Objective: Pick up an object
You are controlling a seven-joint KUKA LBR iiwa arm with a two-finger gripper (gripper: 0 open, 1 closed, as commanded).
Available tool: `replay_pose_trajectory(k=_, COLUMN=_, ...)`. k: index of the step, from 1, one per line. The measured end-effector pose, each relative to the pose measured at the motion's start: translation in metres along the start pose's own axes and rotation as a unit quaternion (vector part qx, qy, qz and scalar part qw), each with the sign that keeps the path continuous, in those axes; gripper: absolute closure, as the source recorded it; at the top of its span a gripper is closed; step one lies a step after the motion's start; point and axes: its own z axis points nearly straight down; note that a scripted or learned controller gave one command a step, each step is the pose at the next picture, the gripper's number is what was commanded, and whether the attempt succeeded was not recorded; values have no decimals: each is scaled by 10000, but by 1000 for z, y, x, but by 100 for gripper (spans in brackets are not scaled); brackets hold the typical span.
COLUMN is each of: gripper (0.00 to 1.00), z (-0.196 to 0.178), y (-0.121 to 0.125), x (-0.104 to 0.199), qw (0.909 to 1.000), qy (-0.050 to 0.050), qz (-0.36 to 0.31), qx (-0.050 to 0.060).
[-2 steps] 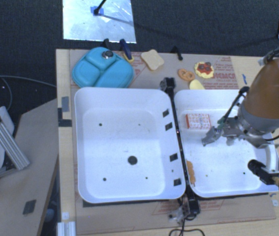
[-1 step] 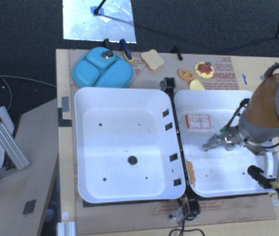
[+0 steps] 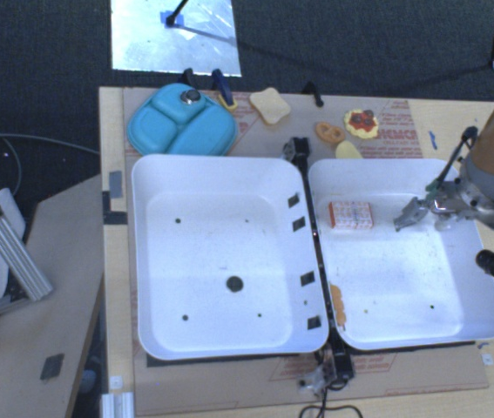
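Look past the bins, toward twelve o'clock: you have a blue sectioned plate (image 3: 182, 122) on the bench, with a toy slice of bread (image 3: 270, 105) to its three o'clock. Further toward three o'clock sit a small toy pizza (image 3: 362, 123) and an orange pretzel-like piece (image 3: 329, 132). A silver sheet (image 3: 174, 24) lies on the dark floor beyond.

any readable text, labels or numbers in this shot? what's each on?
None can be read.
Red print on the cardboard sheet behind the right bin: too blurred to read.
Reddish pattern on the small white packet in that bin: too small to tell whether it is lettering.
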Motion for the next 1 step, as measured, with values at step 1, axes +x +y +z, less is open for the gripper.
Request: replay_pose_trajectory(k=1, gripper=0, z=55, y=44, x=73, qw=10000, qy=22, qz=-52, qx=6)
